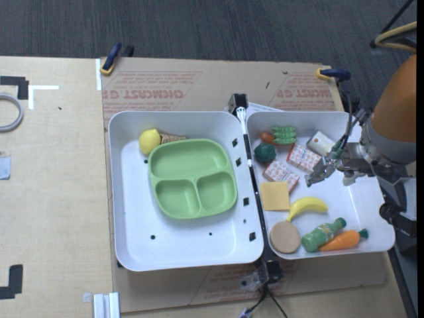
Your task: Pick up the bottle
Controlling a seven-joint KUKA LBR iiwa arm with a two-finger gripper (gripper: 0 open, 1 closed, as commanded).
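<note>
Camera view, bottle (323, 234): green, lying on its side near the right bin's (371, 211) front edge, touching the carrot (343, 240), just below the banana (308, 207).
Camera view, gripper (322, 171): above the bin's middle, holding nothing; finger spread cannot be told.
Approach: come forward, align across the bottle's body, avoid the carrot.
</note>
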